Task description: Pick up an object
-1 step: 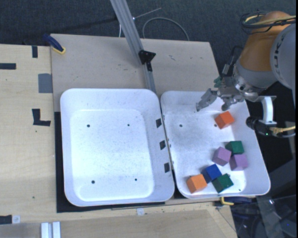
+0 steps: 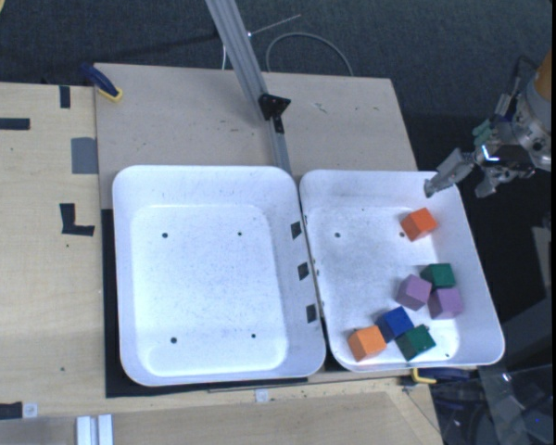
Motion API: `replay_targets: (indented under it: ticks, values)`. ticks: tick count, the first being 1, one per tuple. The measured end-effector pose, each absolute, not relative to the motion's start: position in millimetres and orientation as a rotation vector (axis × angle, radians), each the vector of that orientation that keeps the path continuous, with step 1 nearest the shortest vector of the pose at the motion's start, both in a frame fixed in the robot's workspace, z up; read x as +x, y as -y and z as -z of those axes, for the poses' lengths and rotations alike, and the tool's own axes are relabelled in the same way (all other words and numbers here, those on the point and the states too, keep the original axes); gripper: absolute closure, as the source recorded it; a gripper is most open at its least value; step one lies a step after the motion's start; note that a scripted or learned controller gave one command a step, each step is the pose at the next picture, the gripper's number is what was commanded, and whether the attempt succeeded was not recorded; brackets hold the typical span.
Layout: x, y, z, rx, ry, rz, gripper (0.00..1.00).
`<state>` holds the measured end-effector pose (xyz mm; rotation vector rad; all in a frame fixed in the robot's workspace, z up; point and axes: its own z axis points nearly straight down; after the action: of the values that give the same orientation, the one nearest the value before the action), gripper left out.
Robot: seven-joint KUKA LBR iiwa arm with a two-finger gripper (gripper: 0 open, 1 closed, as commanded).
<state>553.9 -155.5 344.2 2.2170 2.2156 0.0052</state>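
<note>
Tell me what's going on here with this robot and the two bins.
A robot arm is set to pick up an object. Its gripper sits open at the upper right corner of the right bin, with nothing between its fingers. Nearest to it lies an orange block. Toward the bin's lower right are two purple blocks, two green blocks, a blue block and a second orange block. Nothing has been picked up yet.
</note>
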Motion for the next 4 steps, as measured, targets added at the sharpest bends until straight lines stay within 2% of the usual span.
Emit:
replay_targets:
  ticks: [2, 3, 4]
  values:
    - [554.3, 155, -339, 2.22, -2.222, 0.002, 0.0]
    - [482.6, 119, -225, 2.229, -2.23, 0.01, 0.0]
    - [502.4, 152, -413, 2.215, -2.216, -0.005, 0.0]
